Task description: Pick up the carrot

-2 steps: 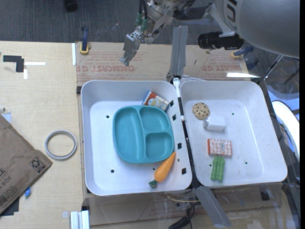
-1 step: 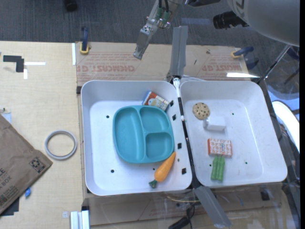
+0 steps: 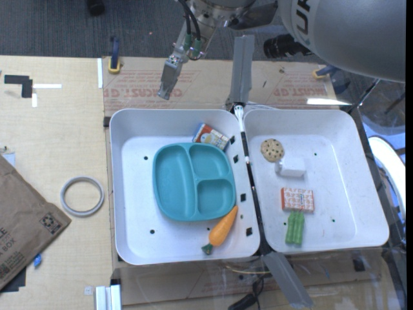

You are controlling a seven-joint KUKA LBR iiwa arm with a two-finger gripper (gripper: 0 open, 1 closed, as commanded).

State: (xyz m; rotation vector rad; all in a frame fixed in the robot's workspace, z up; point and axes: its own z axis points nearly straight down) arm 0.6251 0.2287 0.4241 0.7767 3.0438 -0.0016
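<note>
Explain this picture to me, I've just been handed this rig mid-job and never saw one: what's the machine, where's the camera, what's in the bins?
One camera looks down at a slant on two white bins. The grey bulk at top right is the robot arm; its end effector hangs over the cardboard behind the left bin, with nothing seen between its fingers. In that bin lie a teal divided plate, the carrot by the plate's near right corner, and a small carton behind the plate. The right bin holds a cookie, a white block, a red-and-white packet and a green piece. A tape ring lies on the bench at left.
</note>
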